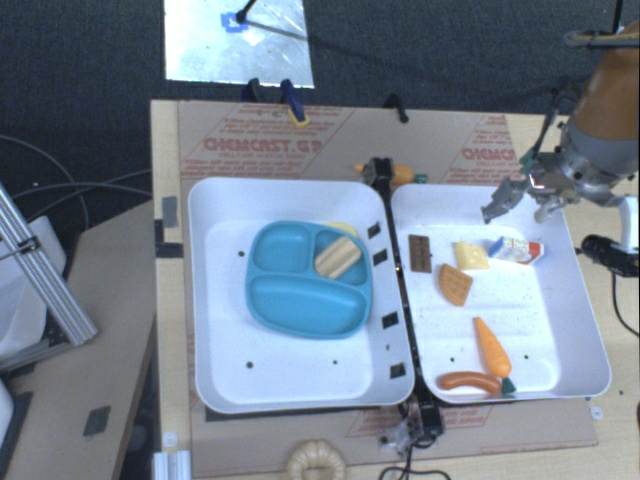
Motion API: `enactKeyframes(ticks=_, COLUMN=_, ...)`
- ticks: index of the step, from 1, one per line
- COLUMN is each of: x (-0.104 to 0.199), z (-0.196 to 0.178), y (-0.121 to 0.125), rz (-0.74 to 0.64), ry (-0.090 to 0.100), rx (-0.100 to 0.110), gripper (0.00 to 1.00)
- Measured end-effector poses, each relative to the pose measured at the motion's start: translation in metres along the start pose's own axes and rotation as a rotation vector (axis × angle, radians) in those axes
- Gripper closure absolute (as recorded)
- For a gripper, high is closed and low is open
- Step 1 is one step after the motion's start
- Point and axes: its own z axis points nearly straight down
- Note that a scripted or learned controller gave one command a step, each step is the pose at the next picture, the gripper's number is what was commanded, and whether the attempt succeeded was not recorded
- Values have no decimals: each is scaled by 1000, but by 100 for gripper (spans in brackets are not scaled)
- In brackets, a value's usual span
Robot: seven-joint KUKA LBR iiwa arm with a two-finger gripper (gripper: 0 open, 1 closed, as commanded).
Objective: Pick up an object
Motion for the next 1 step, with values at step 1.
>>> enactKeyframes(ticks=1, x=0, z=-7, y=2, rz=-2, ry=-2, rx=-11, gripper=0)
